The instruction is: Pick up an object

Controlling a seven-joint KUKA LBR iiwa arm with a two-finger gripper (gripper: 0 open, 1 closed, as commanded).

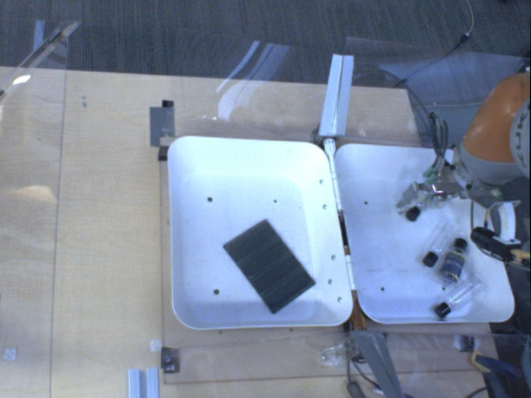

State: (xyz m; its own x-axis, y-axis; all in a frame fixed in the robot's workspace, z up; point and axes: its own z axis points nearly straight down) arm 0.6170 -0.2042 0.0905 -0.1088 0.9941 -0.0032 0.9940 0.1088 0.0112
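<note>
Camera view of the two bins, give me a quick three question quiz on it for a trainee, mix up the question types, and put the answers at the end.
1. True or false: the dark flat pad lies in the right bin.
2. Multiple choice: the gripper hangs over A) the left bin, B) the right bin, C) the wooden bench.
3. Fill in: the small clear vials lie near the right bin's ____ corner in the picture (upper left / lower right).

Key: 1 false; 2 B; 3 lower right.
</note>
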